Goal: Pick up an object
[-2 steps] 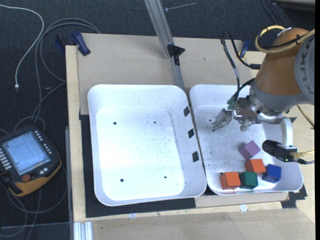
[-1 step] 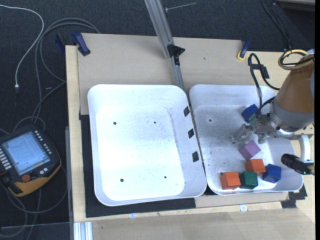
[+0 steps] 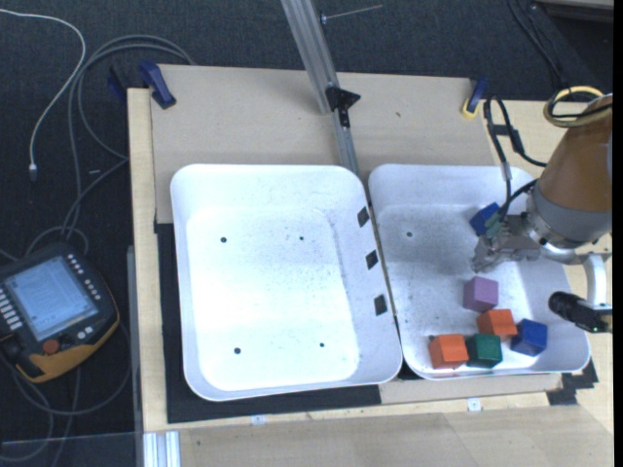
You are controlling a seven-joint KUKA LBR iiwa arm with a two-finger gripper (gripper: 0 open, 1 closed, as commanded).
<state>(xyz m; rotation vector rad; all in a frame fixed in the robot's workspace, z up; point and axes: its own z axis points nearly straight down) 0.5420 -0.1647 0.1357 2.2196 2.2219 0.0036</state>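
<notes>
Along the lower right of the frame, blocks crowd the right bin's [image 3: 409, 197] near wall, orange block [image 3: 449, 350], green block [image 3: 485, 349], blue block [image 3: 531, 337]; farther up, purple block [image 3: 480, 293] sits just below the gripper [image 3: 487, 254], grip state indeterminate, likely target.

Blocks [image 3: 487, 334] clustered near corner of rt bin [image 3: 419, 261]; tool [image 3: 484, 259] behind them.

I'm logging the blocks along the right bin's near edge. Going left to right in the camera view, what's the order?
Large orange block → green block → small orange block → blue block.
</notes>
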